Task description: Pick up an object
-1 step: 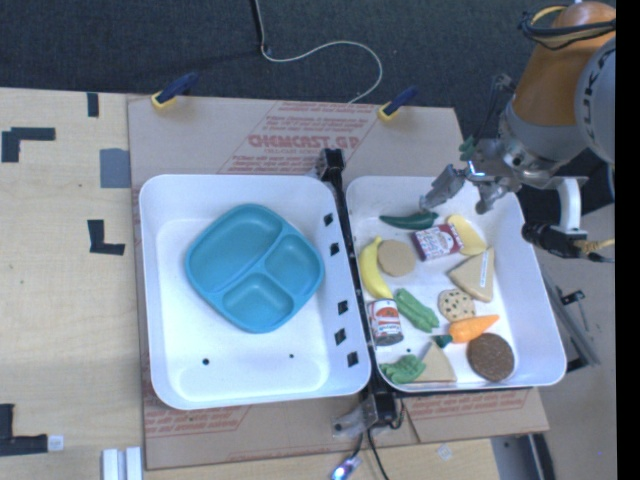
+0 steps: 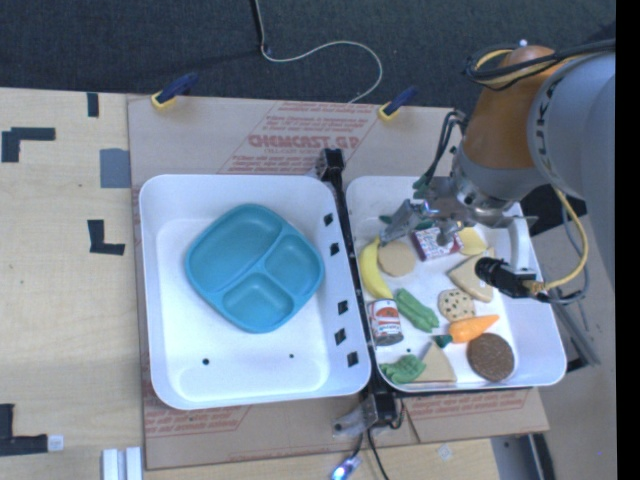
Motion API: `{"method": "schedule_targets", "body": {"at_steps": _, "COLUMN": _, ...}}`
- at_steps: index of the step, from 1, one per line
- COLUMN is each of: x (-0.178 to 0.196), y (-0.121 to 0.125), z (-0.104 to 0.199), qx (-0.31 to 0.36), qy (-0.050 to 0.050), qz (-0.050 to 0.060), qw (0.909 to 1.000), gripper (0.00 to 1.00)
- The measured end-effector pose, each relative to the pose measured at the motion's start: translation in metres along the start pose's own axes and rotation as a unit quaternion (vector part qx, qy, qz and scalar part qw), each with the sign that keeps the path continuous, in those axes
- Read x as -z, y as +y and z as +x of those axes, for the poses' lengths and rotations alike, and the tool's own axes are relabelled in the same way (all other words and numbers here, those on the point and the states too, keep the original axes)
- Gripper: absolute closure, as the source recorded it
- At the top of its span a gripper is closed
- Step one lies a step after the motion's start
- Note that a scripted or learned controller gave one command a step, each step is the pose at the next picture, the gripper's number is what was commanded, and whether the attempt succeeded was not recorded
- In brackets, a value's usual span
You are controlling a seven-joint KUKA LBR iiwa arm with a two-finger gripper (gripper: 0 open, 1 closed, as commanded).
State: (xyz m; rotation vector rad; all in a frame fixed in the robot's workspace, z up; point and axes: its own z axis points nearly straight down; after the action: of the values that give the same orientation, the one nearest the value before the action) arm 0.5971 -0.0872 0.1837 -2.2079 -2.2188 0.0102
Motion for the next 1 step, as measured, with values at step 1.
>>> {"method": "schedule_targets", "body": {"at_steps": 1, "x": -0.0041, "y": -0.0583, "z": 0.0217, "qx": -0.002, "qy": -0.001, "qz": 0.000, "qw": 1.0000, "gripper": 0.00}}
